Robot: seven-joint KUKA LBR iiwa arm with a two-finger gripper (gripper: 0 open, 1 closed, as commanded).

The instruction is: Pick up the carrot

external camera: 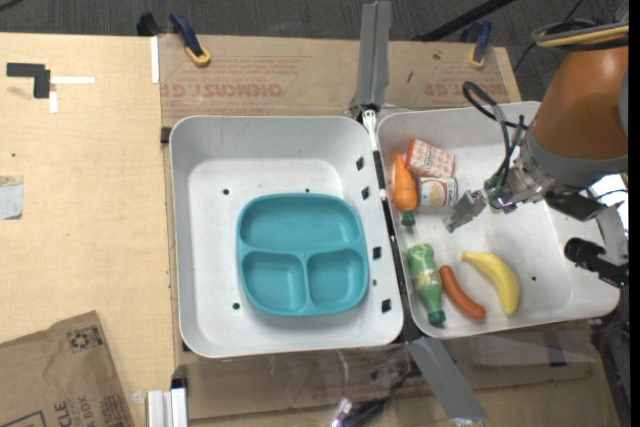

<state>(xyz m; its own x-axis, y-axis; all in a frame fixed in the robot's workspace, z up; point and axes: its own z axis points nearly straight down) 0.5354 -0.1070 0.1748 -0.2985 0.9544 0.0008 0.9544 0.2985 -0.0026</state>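
The small orange carrot [403, 185] lies in the right-hand shallow white bin [545, 300], hard against its left wall in the middle right of the frame, just beside a red-and-white carton [430, 158] and a small tin can [436, 192]. The grey metal tool [466, 210] hangs over the same bin to the right of the can, apart from the carrot, and whether it is open or closed cannot be told. Toward the lower right lie a green plastic bottle [425, 282], a red sausage [463, 294] and a yellow banana [497, 280]; a teal divided plate [302, 254] sits in the left white bin [200, 215].

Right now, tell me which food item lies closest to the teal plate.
The carrot, against the right bin's left wall; the bottle, sausage and banana lie farther right.
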